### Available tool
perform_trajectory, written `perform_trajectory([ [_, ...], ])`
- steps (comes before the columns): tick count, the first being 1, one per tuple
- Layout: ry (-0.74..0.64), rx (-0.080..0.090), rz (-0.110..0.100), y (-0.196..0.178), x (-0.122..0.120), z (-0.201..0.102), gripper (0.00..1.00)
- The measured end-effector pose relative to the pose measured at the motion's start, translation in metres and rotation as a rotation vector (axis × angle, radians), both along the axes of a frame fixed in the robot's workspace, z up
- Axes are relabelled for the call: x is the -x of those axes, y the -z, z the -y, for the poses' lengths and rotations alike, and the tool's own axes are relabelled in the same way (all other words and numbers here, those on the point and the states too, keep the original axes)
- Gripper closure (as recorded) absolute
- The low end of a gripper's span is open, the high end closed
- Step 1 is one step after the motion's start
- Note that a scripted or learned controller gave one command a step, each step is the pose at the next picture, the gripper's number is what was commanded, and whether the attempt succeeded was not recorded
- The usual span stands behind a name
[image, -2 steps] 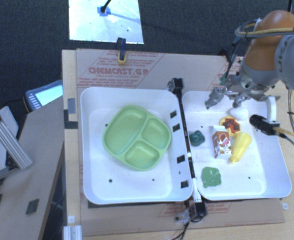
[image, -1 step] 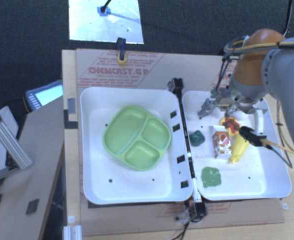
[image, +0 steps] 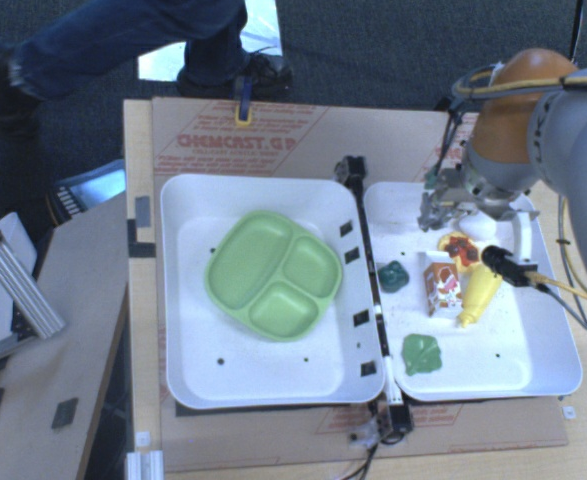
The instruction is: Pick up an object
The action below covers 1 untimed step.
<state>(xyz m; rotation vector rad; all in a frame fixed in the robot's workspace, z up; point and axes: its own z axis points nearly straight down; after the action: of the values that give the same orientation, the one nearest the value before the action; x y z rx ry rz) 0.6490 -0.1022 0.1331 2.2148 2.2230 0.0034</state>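
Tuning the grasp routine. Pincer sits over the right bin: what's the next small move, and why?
Probably straight down. The pincer hangs above the right bin, just up-view of the red and yellow item and small carton, holding nothing I can see.

Grey arm (image: 563,128) from the right, wrist bent down, pincer (image: 435,218) low

Single fixed camera above bench (image: 223,128), slanted downward, both bins framed, mid-distance.

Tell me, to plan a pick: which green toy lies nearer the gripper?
The dark green lump by the divider; the lighter green piece lies farther from the gripper.
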Motion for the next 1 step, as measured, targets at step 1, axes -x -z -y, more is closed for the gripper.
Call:
perform_trajectory([
  [1,-0.001,-0.001,0.001,-0.0520,0.0054,-0.0077,1.00],
])
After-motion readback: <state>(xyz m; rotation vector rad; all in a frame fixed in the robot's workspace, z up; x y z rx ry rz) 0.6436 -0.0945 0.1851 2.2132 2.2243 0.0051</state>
